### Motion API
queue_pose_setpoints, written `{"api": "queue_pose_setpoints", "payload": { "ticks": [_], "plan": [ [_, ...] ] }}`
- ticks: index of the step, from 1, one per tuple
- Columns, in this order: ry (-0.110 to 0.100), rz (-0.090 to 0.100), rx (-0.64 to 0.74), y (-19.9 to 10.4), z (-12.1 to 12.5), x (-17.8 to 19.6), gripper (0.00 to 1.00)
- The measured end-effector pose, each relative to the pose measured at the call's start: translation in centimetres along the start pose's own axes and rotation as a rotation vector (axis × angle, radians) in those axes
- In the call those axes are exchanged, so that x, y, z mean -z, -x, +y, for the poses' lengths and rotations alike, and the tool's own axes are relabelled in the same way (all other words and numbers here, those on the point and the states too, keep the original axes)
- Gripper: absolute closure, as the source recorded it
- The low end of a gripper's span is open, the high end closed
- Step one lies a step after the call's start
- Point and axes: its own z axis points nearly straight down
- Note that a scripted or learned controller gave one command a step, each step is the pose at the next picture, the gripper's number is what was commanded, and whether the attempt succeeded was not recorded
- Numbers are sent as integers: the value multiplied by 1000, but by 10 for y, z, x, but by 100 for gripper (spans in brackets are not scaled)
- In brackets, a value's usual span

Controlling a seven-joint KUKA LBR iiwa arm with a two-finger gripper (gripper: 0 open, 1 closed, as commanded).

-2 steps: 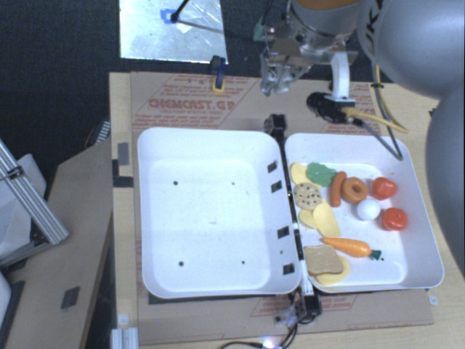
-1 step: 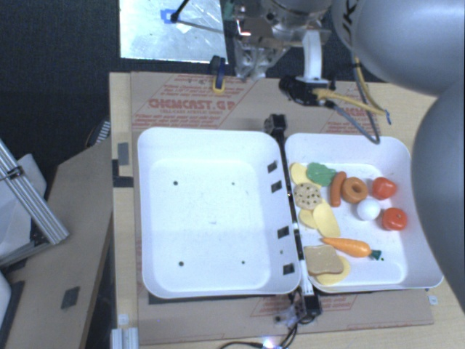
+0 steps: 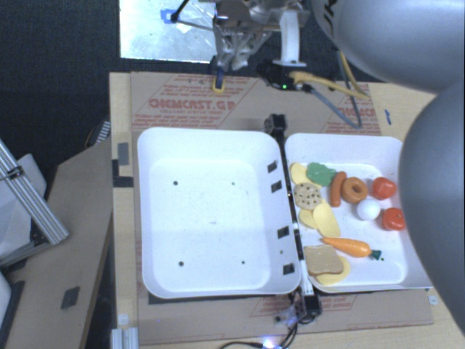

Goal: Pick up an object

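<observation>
The right white bin (image 3: 392, 150) holds several toy foods. Among them are a brown donut (image 3: 354, 190), a reddish sausage (image 3: 337, 187), a green piece (image 3: 320, 173), a chocolate-chip cookie (image 3: 307, 193), a white egg (image 3: 369, 209), two red tomatoes (image 3: 383, 187), an orange carrot (image 3: 349, 247) and a slice of toast (image 3: 323, 259). My gripper (image 3: 231, 55) hangs high at the top of the view. It is above the cardboard behind the left bin, far from the food, and I see nothing in it.
The left white bin (image 3: 149, 195) lies beside the right one, with a black clipped divider (image 3: 287, 209) between them. Both sit on a cardboard sheet (image 3: 189, 104). Yellow and grey cables (image 3: 327, 86) run behind the right bin. The grey arm (image 3: 436, 195) covers the right side.
</observation>
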Motion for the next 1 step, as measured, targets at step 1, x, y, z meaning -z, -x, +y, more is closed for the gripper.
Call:
{"api": "queue_pose_setpoints", "payload": {
  "ticks": [1],
  "plan": [
    [0,0,0,-31,0,41,100]
  ]
}}
